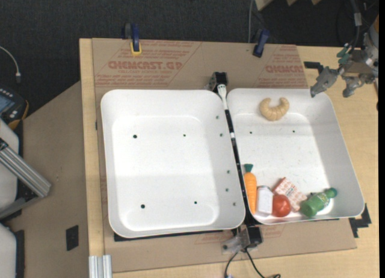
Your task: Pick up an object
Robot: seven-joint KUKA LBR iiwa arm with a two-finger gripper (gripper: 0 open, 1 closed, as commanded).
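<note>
Camera view: gripper (pixel 334 86) open, arm cut off.

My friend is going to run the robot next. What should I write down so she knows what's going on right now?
Gripper: fingers spread open, holding nothing, hovering at the far right corner of the right bin.
Things, all in the right bin: croissant near the far edge; carrot, white block, red tomato, pink packet and green bottle bunched along the near edge.
Left bin: no pick target there.
Done: nothing picked yet.
Left: choose an object, come down, grasp and lift. The croissant lies nearest the gripper and apart from the rest.
</note>
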